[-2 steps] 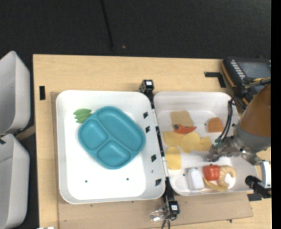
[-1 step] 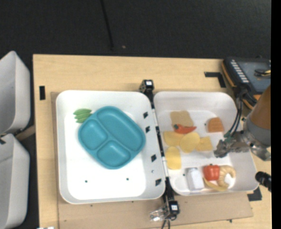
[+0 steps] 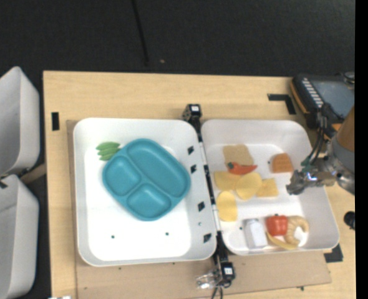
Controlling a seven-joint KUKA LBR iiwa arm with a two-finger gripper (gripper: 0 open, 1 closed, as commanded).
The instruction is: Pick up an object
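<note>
The right bin [image 3: 259, 129] holds several toy foods: a tan bread slice [image 3: 236, 154] with a red chili [image 3: 242, 167] on it, an orange piece [image 3: 282, 162], yellow slices [image 3: 244, 184], a yellow piece [image 3: 227, 207], a white-grey block [image 3: 254, 233] and a red pepper [image 3: 277, 224] beside a tan ring [image 3: 294, 234]. My gripper [image 3: 300, 184] hangs over the bin's right side, just below the orange piece and right of the yellow slices. I see nothing between its fingers.
The left bin [image 3: 90, 229] holds a blue divided plate [image 3: 146, 178] and a green leaf piece [image 3: 108, 148] at its upper left. A black divider with clips [image 3: 199, 167] runs between the bins. The wooden bench [image 3: 140, 92] surrounds both.
</note>
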